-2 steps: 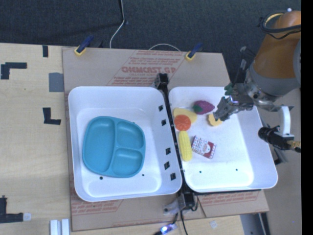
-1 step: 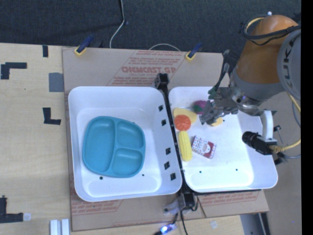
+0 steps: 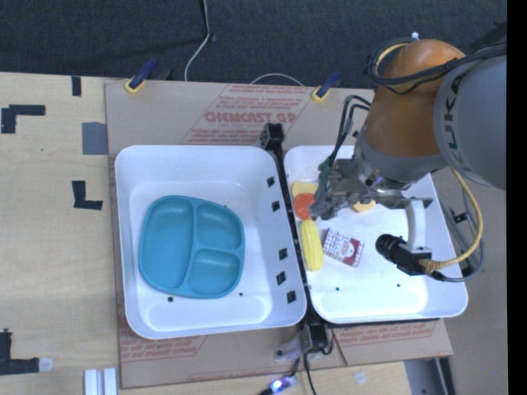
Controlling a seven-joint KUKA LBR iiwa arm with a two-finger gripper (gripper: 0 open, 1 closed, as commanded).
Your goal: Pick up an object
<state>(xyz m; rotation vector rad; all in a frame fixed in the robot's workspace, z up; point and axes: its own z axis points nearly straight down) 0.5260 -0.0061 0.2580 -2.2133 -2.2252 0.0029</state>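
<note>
Over the right bin (image 3: 445, 303), the end effector (image 3: 323, 202) hangs low at the bin's left side, dark and crowded against the objects beneath it. How far its fingers are spread cannot be told from this slant, nor whether anything is between them. It sits directly above or against a small orange object (image 3: 303, 206) near the divider, and a yellow piece (image 3: 363, 206) peeks out just to its right, partly hidden by the wrist.

Just below the end effector lies a yellow ear of toy corn (image 3: 311, 244), lengthwise along the bin's left wall. Beside the corn, to its right, is a small red and white packet (image 3: 342, 247), lying flat and slightly tilted. A black cylindrical fitting (image 3: 399, 253) with a yellow cable hangs from the arm over the bin's middle.

The left bin (image 3: 148, 171) holds a blue divided plate (image 3: 192, 246) with three compartments, lying flat near its centre. Both bins rest on a cardboard sheet (image 3: 239, 118) on the wooden tabletop (image 3: 49, 262).
</note>
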